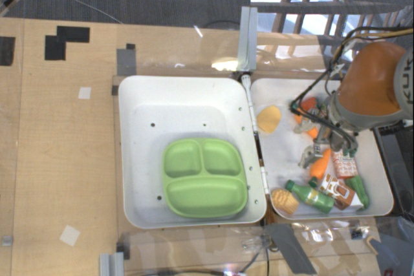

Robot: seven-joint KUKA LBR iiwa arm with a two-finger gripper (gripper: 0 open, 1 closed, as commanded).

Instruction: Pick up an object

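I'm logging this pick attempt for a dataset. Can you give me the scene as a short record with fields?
left bin: holds a green divided plate
right bin: holds a yellow piece, carrot, green bottle, small packets, other toy food
arm: over the right bin, entering from the right
gripper: low in the right bin, just above the carrot
grasp: cannot tell

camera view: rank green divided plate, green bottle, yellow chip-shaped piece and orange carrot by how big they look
1. green divided plate, by far the largest
2. green bottle
3. yellow chip-shaped piece and orange carrot: they look alike in size, and the gripper hides part of the carrot, so unranked
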